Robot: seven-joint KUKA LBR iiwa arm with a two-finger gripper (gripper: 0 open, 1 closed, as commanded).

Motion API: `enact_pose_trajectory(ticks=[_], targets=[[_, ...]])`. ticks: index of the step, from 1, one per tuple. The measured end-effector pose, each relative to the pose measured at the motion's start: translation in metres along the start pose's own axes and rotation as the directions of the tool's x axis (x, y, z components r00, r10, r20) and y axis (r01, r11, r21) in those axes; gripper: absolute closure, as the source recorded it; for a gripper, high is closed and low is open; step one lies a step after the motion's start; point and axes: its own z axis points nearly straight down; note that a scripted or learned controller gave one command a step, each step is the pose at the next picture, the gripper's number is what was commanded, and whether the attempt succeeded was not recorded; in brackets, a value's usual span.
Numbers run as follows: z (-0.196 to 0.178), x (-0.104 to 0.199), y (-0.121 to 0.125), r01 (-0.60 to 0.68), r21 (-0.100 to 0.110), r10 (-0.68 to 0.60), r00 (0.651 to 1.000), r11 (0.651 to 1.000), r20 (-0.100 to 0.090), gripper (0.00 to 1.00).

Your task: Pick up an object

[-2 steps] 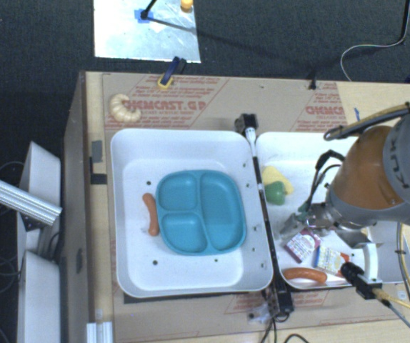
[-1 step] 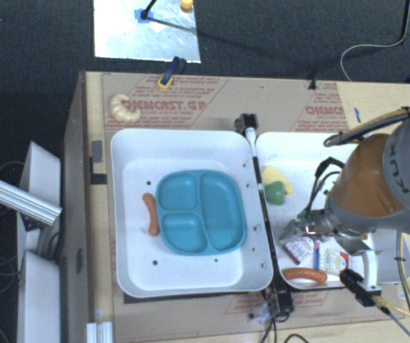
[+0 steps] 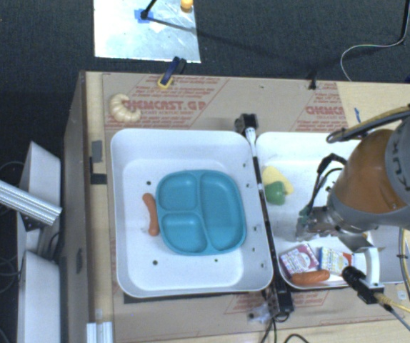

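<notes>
Arm [image 3: 376, 181] enters from the right of the frame, sits over the right bin [image 3: 291, 148]; gripper [image 3: 312, 224] low at centre-right, can't tell its state. Right bin: yellow-green toy pepper [image 3: 275, 188] at its upper left, just left of the gripper; packaged snack [image 3: 299, 259] and sausage [image 3: 310, 278] at lower edge. Left bin [image 3: 130, 191]: blue divided plate [image 3: 199, 211] centre; orange sausage [image 3: 151, 214] just beside the plate's left rim.
</notes>
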Motion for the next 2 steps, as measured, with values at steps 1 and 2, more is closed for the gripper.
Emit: enact_pose_trajectory(ticks=[1,2], targets=[[-0.09,0.091,0.015,0.002,0.001,-0.002,1.0,1.0,0.0,1.0],[-0.137,0.067,0.076,0.002,0.001,-0.002,1.0,1.0,0.002,1.0]])
